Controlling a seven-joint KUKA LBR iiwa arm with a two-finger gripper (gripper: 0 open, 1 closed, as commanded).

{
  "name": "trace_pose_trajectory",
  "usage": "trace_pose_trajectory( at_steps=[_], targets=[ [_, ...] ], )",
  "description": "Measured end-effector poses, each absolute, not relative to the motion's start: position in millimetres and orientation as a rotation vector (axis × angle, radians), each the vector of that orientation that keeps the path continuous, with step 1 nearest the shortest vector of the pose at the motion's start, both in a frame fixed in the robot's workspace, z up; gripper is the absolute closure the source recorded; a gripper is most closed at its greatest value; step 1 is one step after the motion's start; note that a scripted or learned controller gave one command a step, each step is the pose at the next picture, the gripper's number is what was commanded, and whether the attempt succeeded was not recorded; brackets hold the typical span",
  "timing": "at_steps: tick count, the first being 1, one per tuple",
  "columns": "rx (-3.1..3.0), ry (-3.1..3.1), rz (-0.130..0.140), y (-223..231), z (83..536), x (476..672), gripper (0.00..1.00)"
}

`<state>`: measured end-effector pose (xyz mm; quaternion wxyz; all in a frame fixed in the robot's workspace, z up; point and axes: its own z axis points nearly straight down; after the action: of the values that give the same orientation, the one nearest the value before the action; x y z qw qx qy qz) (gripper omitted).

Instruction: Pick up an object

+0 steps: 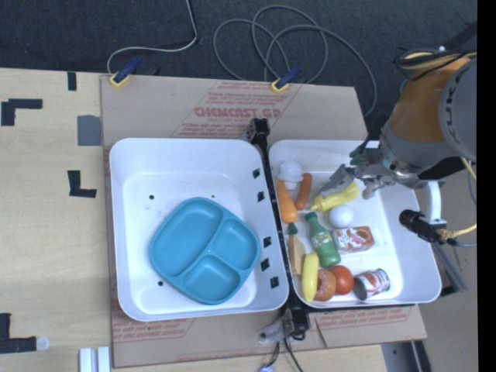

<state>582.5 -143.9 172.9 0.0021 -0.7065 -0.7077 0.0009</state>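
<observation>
Camera view: the grey two-finger gripper (350,178) reaches in from the right over the upper part of the right-hand white bin (422,242). Just below it and to its left lies the yellow plastic squeeze bottle (336,198), long axis slanting from lower left up to upper right, its upper end touching or nearly touching the fingers. That looks like the target. The jaws look spread, one grey finger (339,177) angled out toward the bottle, nothing pinched between them (blurry, so a judgement).

Beside the bottle:
- a white ball (341,217) just below it
- a green bottle (322,241) lower left
- an orange carrot-shaped toy (286,202) by the bin's left wall

The left white bin (124,208) holds a blue divided plastic tray (204,249), well apart from the gripper.
</observation>
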Motion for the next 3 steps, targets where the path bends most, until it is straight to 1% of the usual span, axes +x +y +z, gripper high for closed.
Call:
trace_pose_trajectory(
  at_steps=[1, 2, 3],
  targets=[
    [-2.236, -2.225, 0.002, -112, 99, 574.1, 0.00],
    [-2.232, -2.223, 0.019, -109, 94, 633.3, 0.00],
    [-2.209, -2.188, 0.053, -118, 83, 659.2, 0.00]
  ],
)
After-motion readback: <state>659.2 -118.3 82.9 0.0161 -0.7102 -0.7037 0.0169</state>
